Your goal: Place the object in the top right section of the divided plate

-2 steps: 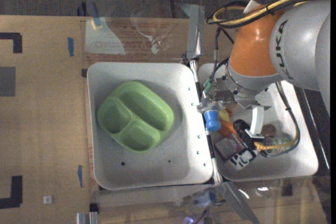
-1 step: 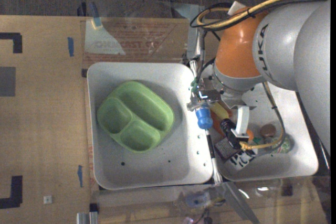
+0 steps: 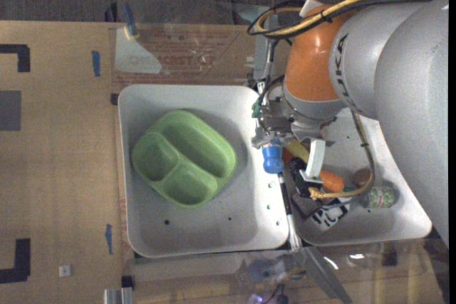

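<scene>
Worktop (image 3: 57,153): tan surface, carrying two shallow white bins side by side.

Left bin (image 3: 192,238): contains the green divided plate (image 3: 184,156), lying flat and turned at a slant, toward the bin's upper left. Three sections visible, all green and bare.

Right bin (image 3: 402,224): contains an orange carrot-like item (image 3: 331,182), a green cylindrical item (image 3: 378,197) lying near the lower edge, and a black-and-white item (image 3: 329,214) just beside the orange one.

Arm (image 3: 399,82): entering from the right, orange band above the wrist, positioned over the right bin's left part.

Claw (image 3: 271,140): located over the seam between the two bins, pointing down. State: cannot tell whether open or closed.

Blue object (image 3: 271,159): directly at the claw's tip, at the left bin's right rim, well apart from the plate. Grip on it not confirmable.
</scene>
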Tool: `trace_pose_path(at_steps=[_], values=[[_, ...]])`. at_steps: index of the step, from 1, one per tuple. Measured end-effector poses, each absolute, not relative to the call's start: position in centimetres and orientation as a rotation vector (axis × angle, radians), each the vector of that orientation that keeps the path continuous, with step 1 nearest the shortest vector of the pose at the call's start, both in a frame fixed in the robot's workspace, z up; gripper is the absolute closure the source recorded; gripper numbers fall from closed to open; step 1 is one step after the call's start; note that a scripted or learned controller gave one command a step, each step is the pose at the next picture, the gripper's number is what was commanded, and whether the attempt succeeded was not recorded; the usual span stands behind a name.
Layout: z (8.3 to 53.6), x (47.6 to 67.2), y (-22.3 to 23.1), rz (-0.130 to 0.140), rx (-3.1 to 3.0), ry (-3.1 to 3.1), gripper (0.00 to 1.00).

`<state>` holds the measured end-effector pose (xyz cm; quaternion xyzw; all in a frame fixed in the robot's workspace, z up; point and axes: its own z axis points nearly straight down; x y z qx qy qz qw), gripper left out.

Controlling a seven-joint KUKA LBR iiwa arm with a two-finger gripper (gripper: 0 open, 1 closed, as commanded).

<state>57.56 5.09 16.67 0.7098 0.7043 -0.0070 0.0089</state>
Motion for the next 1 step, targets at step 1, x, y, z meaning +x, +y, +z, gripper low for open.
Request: trace_pose_path(at_steps=[1], values=[[16.49,58.19,5.4,-0.013,2.199,2.202,1.0]])
